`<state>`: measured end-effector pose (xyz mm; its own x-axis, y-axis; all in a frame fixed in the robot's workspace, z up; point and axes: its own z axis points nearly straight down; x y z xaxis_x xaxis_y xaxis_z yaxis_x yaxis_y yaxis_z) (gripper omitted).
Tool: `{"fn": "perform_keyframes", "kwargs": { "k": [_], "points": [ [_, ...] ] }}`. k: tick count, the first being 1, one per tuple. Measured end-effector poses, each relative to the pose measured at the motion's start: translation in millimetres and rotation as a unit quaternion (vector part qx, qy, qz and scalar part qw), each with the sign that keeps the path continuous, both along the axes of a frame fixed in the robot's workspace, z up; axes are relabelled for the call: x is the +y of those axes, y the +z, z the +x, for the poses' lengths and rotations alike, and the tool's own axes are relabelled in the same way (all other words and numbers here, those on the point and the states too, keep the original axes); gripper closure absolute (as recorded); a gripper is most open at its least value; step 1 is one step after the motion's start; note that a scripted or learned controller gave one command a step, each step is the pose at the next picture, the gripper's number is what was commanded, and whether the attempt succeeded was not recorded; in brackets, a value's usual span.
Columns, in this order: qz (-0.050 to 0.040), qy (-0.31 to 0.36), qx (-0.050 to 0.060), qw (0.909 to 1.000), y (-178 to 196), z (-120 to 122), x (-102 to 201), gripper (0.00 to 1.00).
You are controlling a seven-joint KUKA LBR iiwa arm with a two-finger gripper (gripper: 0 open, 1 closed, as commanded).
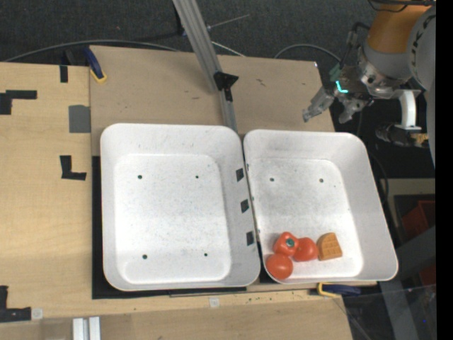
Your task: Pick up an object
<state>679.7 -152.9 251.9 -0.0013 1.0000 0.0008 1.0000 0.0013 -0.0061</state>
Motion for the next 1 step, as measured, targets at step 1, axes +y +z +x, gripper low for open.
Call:
{"fn": "perform_keyframes", "kwargs": {
  "k": [1],
  "points": [
    [-0.0010, 0.000, -0.002, 1.0000, 3.0, 0.8, -0.2, 0.00]
  ]
}}
